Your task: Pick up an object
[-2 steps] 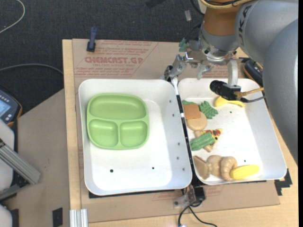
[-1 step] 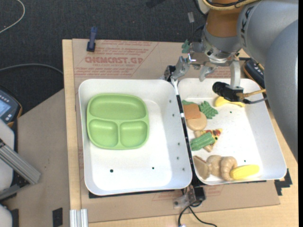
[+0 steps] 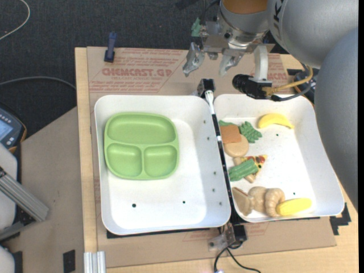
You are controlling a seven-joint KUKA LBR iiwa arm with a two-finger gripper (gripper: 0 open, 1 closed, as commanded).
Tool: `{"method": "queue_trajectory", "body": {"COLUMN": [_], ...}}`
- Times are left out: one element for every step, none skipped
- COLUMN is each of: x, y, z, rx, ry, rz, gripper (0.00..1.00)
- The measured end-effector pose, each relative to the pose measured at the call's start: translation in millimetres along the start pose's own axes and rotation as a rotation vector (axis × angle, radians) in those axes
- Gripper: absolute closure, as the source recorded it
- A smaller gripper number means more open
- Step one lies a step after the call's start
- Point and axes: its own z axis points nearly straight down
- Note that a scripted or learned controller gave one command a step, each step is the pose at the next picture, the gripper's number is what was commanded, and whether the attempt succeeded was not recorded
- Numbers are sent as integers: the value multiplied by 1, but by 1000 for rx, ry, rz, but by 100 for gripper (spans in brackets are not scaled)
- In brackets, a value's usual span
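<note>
My gripper (image 3: 209, 61) hangs high above the bench, over the back edge where the two bins meet. Its fingers (image 3: 191, 59) are spread apart with nothing between them. The right bin (image 3: 318, 152) holds several toy foods: a yellow banana (image 3: 274, 121), a green leafy piece (image 3: 249, 131), a brown bread slice (image 3: 231, 135), a tan round piece (image 3: 237, 149), a green pickle-like piece (image 3: 243, 169), a small red and yellow item (image 3: 261, 160), a beige lumpy piece (image 3: 264, 199) and a yellow piece (image 3: 293, 206).
The left bin (image 3: 193, 181) holds a green divided plate (image 3: 141, 145). A blue clip (image 3: 110, 47) stands at the far left of the cardboard base. The arm's grey body fills the upper right.
</note>
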Motion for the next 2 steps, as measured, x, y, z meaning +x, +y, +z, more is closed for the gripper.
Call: {"method": "queue_trajectory", "body": {"x": [91, 107], "y": [-39, -73], "z": [-8, 129], "rx": [14, 28], "ry": [0, -8], "rz": [-2, 7], "gripper": [0, 0]}}
